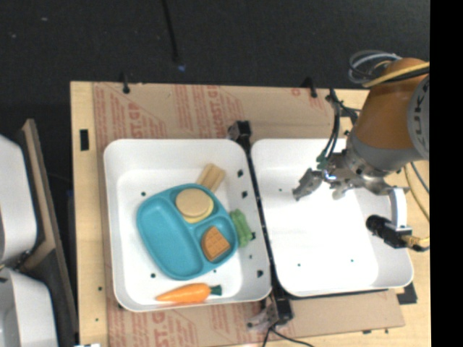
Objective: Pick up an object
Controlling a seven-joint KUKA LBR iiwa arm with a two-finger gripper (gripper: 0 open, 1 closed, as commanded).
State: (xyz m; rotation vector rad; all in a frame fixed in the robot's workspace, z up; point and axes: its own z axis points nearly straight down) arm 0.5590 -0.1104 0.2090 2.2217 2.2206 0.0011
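The gripper is seen over the right bin, fingers apart and holding nothing, while the carrot and tray lie in the left bin, so a descent here would likely grasp nothing.

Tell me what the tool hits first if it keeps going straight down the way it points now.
Most likely the bare floor of the right bin. The tool hangs over that bin with nothing under it, though its height is hard to judge from this slanted view.
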